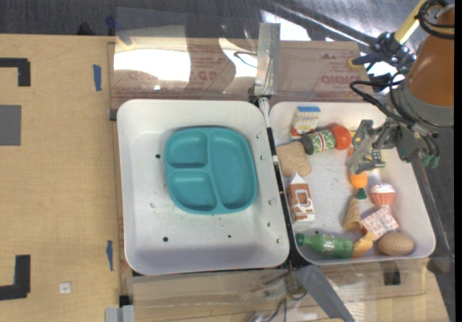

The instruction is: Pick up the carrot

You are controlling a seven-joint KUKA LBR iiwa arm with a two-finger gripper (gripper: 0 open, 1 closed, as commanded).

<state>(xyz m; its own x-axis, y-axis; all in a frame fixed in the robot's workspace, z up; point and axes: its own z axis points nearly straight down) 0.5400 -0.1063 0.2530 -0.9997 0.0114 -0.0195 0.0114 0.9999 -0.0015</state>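
Note:
The carrot [359,180], a small orange piece with a green end, lies in the right white bin [422,201], right of centre. My gripper [365,167] hangs directly over it, its grey fingers [359,147] pointing down with a small gap between them and their tips just above the carrot's upper end. The fingers look open and nothing is held between them. The grey arm with its orange band [432,68] comes in from the upper right.
Close around the carrot are a pink cupcake [382,194], a cone [354,214], a pink wafer [379,222], a brown potato [395,244], a green bottle [326,245], a milk carton [301,200], bread [294,158] and a red bottle [326,140]. The left bin holds a teal divided plate [211,169].

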